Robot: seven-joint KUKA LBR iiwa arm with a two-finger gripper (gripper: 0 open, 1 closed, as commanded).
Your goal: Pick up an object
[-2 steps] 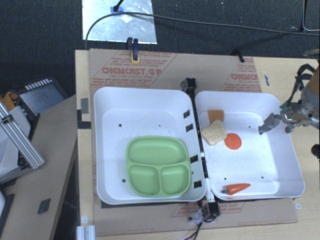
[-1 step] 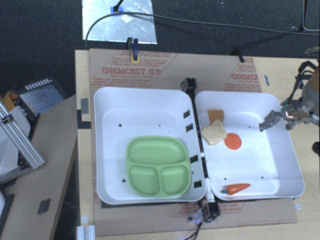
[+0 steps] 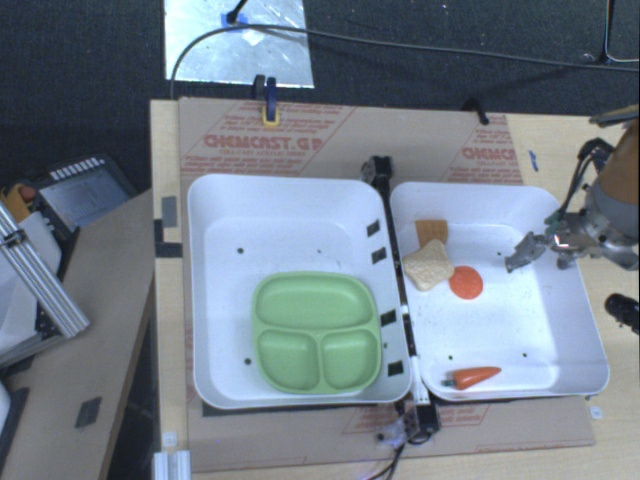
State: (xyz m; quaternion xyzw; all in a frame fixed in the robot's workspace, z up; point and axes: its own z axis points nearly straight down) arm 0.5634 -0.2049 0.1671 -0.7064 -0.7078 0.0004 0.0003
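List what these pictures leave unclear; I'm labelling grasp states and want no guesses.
- Camera view: grey end effector over the right white bin is too small and blurred to judge its grip.
- Flat tan square: partly covered by the pale bread-like slice.
- Arm: cut off by the right edge.

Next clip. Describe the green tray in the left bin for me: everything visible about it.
The green tray is a pale green divided plate with rounded corners, seemingly smooth plastic. It has three compartments: one long one across its far side and two smaller ones side by side on the near side. It lies flat, right way up, on the floor of the left bin, toward the near right corner, close to the wall shared with the right bin. Nothing lies in it, and the gripper is over the other bin.
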